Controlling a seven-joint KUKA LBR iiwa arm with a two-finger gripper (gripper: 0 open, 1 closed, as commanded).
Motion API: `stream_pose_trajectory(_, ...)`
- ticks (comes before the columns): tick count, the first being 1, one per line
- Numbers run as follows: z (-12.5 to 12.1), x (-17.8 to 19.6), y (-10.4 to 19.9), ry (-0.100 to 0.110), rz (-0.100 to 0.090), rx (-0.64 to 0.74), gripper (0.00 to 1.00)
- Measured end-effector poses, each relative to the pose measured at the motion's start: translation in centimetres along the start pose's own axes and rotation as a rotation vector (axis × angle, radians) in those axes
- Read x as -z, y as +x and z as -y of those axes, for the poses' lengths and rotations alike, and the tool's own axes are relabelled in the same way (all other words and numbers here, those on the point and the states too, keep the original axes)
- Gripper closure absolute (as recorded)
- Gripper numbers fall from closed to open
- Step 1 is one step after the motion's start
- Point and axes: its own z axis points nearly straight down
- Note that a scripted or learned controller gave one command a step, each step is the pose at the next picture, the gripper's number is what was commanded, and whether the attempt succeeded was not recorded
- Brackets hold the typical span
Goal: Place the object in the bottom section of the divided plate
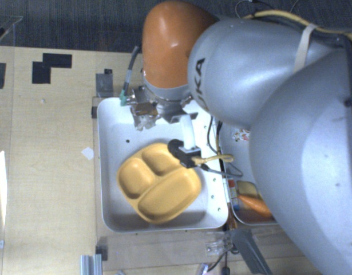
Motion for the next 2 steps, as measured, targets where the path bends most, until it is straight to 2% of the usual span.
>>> stream_pose_trajectory(1,8.7,-0.6,0.9,0.000,-0.001,0.185,1.00)
stream_pose_trajectory(2,8.5,0.5,0.8,-0.004,-0.002,0.181,1.00)
